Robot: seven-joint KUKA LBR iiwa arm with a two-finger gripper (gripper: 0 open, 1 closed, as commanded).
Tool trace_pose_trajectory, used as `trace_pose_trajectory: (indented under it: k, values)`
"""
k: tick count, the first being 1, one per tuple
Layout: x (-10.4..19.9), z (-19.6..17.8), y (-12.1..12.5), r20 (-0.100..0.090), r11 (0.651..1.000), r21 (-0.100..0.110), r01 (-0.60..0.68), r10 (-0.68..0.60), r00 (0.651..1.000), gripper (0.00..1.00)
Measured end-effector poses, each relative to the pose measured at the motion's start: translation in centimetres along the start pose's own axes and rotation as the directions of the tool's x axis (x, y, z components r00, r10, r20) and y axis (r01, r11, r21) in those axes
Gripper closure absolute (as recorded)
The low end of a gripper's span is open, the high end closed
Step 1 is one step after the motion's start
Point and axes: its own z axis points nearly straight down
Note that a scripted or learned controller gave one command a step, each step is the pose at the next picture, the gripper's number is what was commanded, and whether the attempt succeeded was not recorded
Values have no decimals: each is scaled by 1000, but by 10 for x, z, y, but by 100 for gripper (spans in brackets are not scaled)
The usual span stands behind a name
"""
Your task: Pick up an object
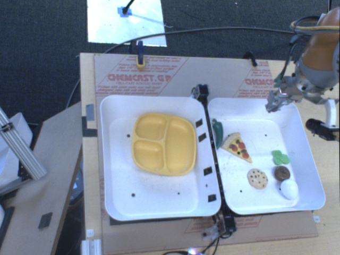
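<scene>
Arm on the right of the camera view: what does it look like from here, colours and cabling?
The grey arm carries an orange band above the wrist. Dark cables loop beside it. Its hand is small, grey and metallic, over the far edge of the right white bin.

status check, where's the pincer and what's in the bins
Pincer over right bin's upper rim, nothing seen between it. Pizza slice, cookie, egg untouched. Yellow tray in left bin.
</scene>
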Motion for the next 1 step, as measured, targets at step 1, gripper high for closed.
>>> trace_pose_trajectory:
  k: [1]
  values:
    - [0,-28,1,0,1000,1,0,0,1000,100]
